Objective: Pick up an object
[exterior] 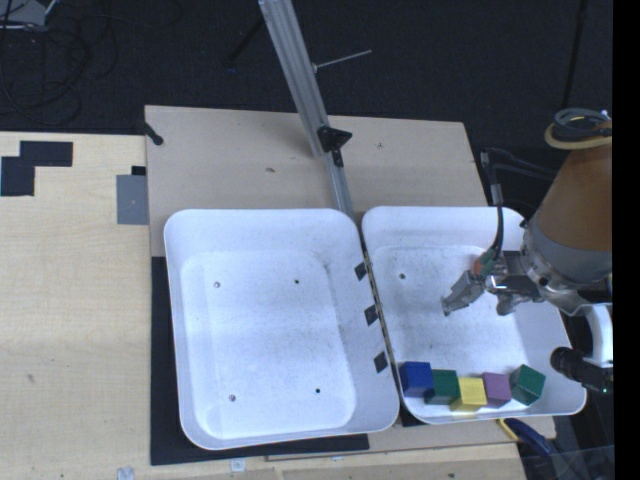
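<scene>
Camera view shows the claw [478,295] hovering spread over the right bin [440,238], apart from blocks [470,386].

The arm [580,208] runs off the right edge, hiding the right bin's [440,230] far corner.

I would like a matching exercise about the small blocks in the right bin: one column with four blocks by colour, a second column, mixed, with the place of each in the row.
All lie along the near wall of the right bin.

Blocks:
1. blue block
2. yellow block
3. purple block
4. light green block

Places:
A. far right end of the row
B. far left end of the row
C. between the yellow and the light green one
D. between the dark green block and the purple one

Pairs: 1-B, 2-D, 3-C, 4-A
</scene>
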